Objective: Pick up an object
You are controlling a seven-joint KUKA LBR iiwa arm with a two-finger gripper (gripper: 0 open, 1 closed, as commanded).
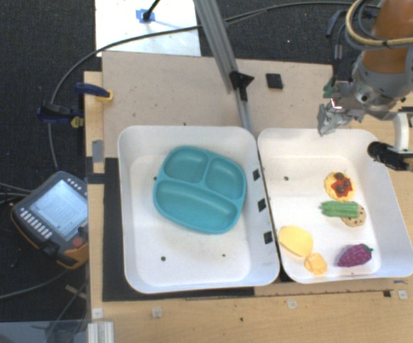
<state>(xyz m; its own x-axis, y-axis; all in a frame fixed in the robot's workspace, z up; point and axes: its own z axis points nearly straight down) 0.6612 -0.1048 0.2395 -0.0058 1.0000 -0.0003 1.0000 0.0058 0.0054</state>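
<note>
Seen from above at a slant: bench w/ two shallow white bins side by side. Left bin (pixel 138 263) holding a teal divided plate (pixel 201 189), roughly centre, three compartments, nothing on it. Right bin (pixel 292 148) holding the toy food, all clustered toward 4–5 o'clock of that bin: small pizza slice (pixel 339 185) at about 2 o'clock of the cluster, green beans (pixel 341 209) just below it and resting on a cookie (pixel 354 218), purple grapes (pixel 354 254) at 5 o'clock, yellow lemon (pixel 296 240) at 7 o'clock w/ a small orange piece (pixel 316 264) touching or nearly touching its lower right edge. Grey arm w/ orange band reaching in from 2 o'clock of the frame; gripper (pixel 328 123) hovering over the far rim of the right bin, at 12 o'clock of it, well apart from every item. Nothing visible between the jaws; open or closed — cannot tell at this size.

Step in hand, as judged: approach, no target reached yet. To do well: choose an item standing alone, e.g. grapes or pizza, not the beans-on-cookie stack or the lemon w/ its neighbour. Centre above it, descend straight, close across the narrow side, lift w/o dragging along the bin wall.
</note>
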